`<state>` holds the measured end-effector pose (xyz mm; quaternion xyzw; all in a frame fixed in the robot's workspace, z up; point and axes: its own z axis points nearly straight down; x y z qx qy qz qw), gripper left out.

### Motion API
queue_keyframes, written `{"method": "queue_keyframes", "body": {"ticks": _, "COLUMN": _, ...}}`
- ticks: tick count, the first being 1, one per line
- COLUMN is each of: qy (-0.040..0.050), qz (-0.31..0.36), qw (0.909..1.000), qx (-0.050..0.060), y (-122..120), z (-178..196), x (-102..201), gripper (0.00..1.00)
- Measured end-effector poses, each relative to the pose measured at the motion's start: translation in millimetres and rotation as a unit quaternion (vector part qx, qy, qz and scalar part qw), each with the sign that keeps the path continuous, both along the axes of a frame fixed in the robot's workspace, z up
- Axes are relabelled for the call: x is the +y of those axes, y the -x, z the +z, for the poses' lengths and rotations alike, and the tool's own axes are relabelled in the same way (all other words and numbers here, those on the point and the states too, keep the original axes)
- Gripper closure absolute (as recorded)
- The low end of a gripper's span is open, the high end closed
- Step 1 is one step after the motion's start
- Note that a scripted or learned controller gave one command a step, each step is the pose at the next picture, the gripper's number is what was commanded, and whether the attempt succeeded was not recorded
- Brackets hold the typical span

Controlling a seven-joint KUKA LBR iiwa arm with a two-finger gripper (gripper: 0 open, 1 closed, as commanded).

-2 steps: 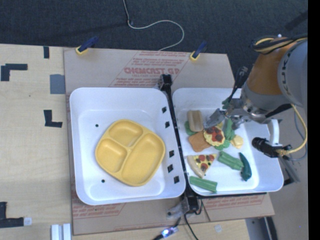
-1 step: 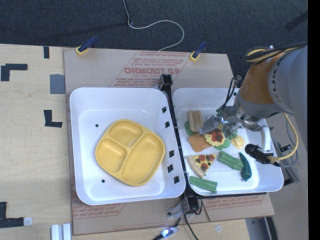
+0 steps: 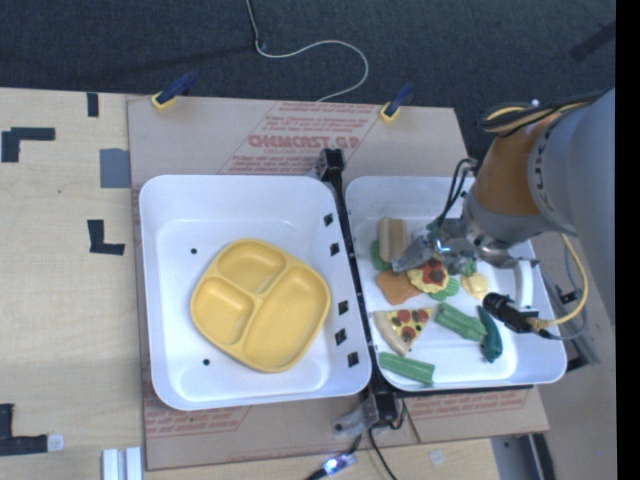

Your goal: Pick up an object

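Two white bins (image 3: 160,268) are set on cardboard (image 3: 300,138) over the bench; the gripper (image 3: 432,258), perhaps closed, cannot be judged above toy food (image 3: 420,323).

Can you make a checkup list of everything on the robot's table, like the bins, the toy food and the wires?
Surface: wooden bench with a cardboard sheet under two white bins.
Job's things: right bin holds toy food, including a pizza slice and a green bean pod.
Clutter: left bin holds a yellow divided plate.
Grippers: gripper low over the toy pile; grip unclear.
Cables: white cable looped on the dark floor; yellow cable by the arm.
Surroundings: two clamps on the cardboard's far edge.
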<state>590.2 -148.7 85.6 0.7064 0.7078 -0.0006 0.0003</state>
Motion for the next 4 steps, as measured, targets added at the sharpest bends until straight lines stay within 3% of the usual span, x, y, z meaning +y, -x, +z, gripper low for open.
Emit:
{"method": "queue_keyframes", "body": {"ticks": 1, "qy": -0.0004, "qz": 0.0, "qw": 1.0, "qx": -0.001, "y": -1, "z": 11, "x": 1, "gripper": 1.0}}
{"method": "queue_keyframes", "body": {"ticks": 2, "qy": -0.0003, "qz": -0.001, "qw": 1.0, "qx": -0.001, "y": -8, "z": 56, "x": 0, "gripper": 1.0}}
{"method": "queue_keyframes", "body": {"ticks": 3, "qy": 0.0001, "qz": -0.001, "qw": 1.0, "qx": -0.002, "y": -1, "z": 113, "x": -5, "gripper": 1.0}}
{"method": "queue_keyframes", "body": {"ticks": 4, "qy": -0.0004, "qz": 0.0, "qw": 1.0, "qx": -0.001, "y": -2, "z": 140, "x": -5, "gripper": 1.0}}
